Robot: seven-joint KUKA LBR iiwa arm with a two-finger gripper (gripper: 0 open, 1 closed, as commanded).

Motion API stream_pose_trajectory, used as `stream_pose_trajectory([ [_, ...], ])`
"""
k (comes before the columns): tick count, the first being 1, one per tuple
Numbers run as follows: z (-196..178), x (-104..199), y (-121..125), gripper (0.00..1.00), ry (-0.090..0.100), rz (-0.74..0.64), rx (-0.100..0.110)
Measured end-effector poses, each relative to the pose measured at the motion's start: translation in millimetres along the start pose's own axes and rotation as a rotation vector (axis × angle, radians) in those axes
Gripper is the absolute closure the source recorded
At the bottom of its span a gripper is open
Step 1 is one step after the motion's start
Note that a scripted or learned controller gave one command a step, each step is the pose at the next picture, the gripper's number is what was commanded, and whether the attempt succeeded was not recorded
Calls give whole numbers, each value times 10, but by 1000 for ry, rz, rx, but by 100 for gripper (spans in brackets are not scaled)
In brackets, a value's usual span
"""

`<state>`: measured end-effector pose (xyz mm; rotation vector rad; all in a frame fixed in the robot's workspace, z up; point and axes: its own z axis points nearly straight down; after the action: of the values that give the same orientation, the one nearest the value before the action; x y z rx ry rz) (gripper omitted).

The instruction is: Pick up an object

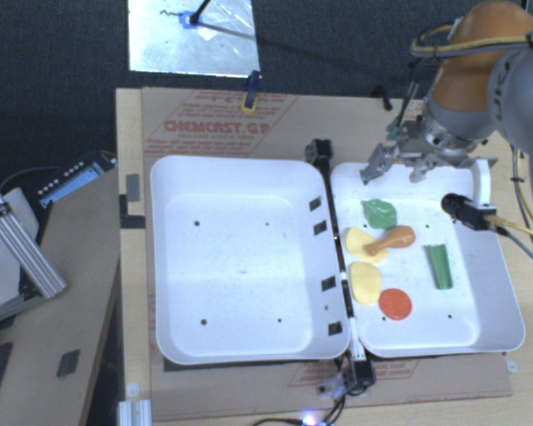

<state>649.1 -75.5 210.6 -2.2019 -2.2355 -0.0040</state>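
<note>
From the overhead camera, the gripper (395, 169) hung over the far end of the right bin (489, 327), its two fingers spread apart with nothing between them. Just below it in that bin lay a green leafy piece (379, 211). Beside that sat an orange-brown drumstick-shaped toy (392, 238), its pale end touching a yellow piece (359, 241). Another yellow piece (365, 282) lay nearer the camera, a red-orange disc (395, 303) just beside it. A green stick (440, 266) lay apart to the right. The left bin (240, 264) adjoined the right one.
</note>
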Motion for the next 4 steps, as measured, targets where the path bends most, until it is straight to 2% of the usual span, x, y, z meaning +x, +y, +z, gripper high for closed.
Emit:
stream_pose_trajectory([
  [1, -616, 600, 225, 0, -3, 4, -10],
  [2, -791, 1302, 218, 0, -1, 4, -5],
  [3, -1364, 1965, 226, 0, 0, 3, -9],
  [4, -2203, 2722, 230, 0, 1, 3, -12],
])
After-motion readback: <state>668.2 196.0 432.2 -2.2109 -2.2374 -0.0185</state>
